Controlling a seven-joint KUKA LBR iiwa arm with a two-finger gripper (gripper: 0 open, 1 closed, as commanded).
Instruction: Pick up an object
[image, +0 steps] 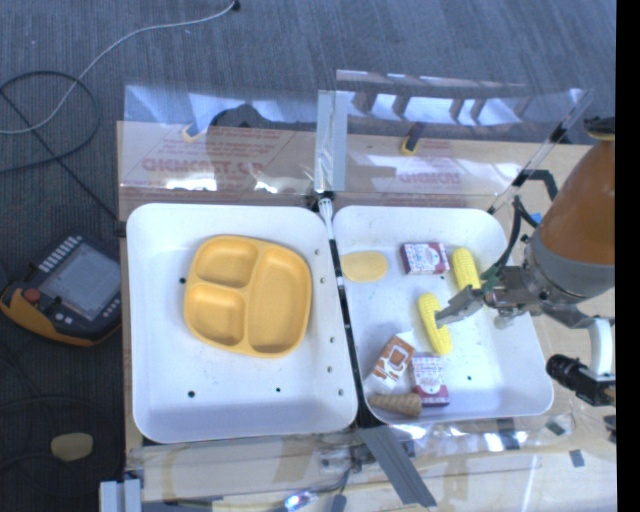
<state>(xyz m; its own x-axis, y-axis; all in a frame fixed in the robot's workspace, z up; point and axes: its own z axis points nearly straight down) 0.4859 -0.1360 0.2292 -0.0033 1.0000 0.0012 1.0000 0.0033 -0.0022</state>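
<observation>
A handheld control pendant (62, 290) with a grey screen and orange edge lies on the dark floor well to the left of the left bin (150, 400), with a small tan disc (72, 446) on the floor below it. Inside the left bin, a yellow three-compartment plate (247, 294) sits just above the middle, apart from every wall. The right bin (520, 395) touches the left bin along a shared divider. Just inside that divider, near the top of the right bin, lies a flat yellow oval piece (364, 265). Below it, near the front wall, rest a brown-and-white snack packet (392, 362), a red-and-white packet (430, 378) just beside it, and a tan cone-shaped piece (398, 404) against the front rim. Toward the back of the right bin, a red-and-white carton (424, 258) lies just beside an ear of toy corn (464, 268). A second ear of toy corn (432, 323) lies tilted near the middle of the right bin. The gripper (466, 301) hangs over the right bin between the two ears, its metal fingers (455, 306) spread apart and grasping nothing, one fingertip close to the second ear's upper end. The grey arm (585, 225) with its orange band enters from beyond the right bin's right wall.
</observation>
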